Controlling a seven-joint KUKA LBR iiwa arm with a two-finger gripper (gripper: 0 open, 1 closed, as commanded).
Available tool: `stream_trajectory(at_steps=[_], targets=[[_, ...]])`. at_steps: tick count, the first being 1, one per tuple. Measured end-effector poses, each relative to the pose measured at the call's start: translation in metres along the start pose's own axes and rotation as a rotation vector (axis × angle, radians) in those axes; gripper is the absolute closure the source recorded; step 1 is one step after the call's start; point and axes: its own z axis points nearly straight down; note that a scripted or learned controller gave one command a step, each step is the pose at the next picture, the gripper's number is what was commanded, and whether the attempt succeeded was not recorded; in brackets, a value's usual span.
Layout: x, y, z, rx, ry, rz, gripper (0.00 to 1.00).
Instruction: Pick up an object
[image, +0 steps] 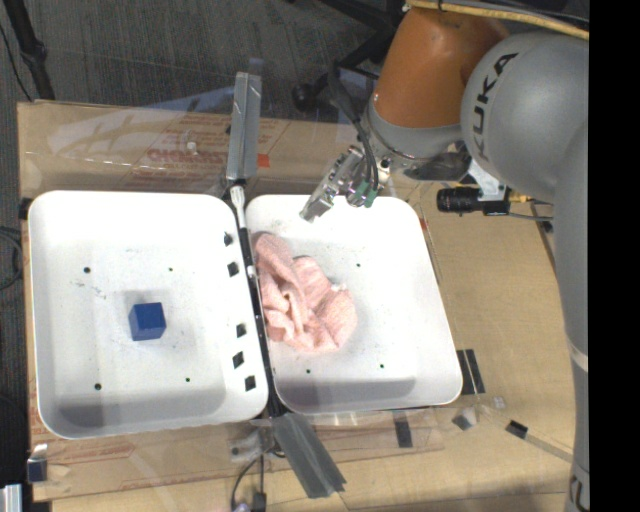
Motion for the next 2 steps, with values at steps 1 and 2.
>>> stream_trajectory(at_steps=[1,2], targets=[[0.0,0.001,-0.011,0.0,-0.002,-0.004,1.0],[-0.004,0.017,0.015,0.0,0.0,0.103,1.0]])
